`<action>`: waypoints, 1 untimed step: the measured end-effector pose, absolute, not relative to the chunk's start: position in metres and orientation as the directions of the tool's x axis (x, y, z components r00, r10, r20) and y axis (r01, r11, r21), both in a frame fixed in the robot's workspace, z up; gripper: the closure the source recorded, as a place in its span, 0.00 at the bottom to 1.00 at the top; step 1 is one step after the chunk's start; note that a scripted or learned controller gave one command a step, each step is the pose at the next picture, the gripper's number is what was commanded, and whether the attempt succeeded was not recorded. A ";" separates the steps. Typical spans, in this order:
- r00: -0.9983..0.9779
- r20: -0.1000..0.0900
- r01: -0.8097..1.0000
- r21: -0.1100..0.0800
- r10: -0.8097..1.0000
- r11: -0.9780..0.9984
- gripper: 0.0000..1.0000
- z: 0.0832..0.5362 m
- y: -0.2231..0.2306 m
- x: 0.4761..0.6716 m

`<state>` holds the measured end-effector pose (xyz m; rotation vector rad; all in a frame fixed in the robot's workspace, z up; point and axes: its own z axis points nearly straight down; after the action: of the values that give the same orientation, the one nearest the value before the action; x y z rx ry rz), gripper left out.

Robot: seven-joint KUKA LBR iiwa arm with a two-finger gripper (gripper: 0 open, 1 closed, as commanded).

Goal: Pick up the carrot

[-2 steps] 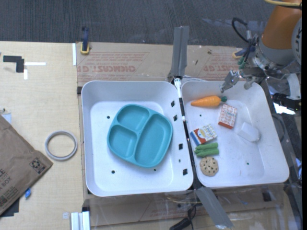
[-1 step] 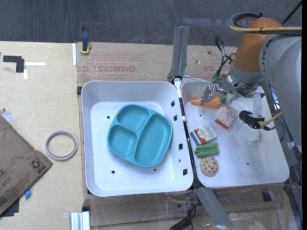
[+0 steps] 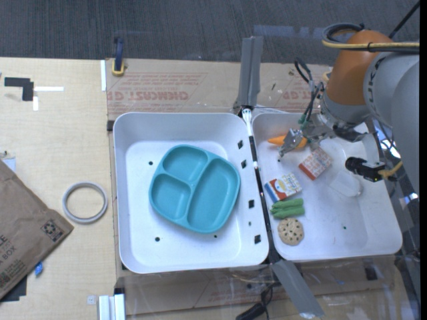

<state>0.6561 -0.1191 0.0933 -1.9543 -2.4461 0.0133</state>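
The carrot [image 3: 276, 139] is a small orange piece lying near the back left corner of the right bin [image 3: 347, 245]. My gripper [image 3: 292, 141] reaches down from the grey arm with the orange band and sits right at the carrot's right end, touching or overlapping it. The gripper body covers part of the carrot, so the carrot's far end is hidden.
The right bin also holds a red and white packet [image 3: 315, 164], a blue and white carton [image 3: 283, 187], a green pea pod [image 3: 288, 209] and a cookie [image 3: 291, 231]. A teal divided plate [image 3: 195, 188] lies in the left bin [image 3: 133, 245]. A tape ring [image 3: 85, 201] rests on the bench.
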 end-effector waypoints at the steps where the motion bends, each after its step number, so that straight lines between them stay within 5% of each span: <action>1: -0.342 -0.003 0.940 0.003 0.940 0.342 0.00 0.143 -0.115 0.660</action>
<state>0.6596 -0.1151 0.1434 -1.8043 -2.5765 -0.0007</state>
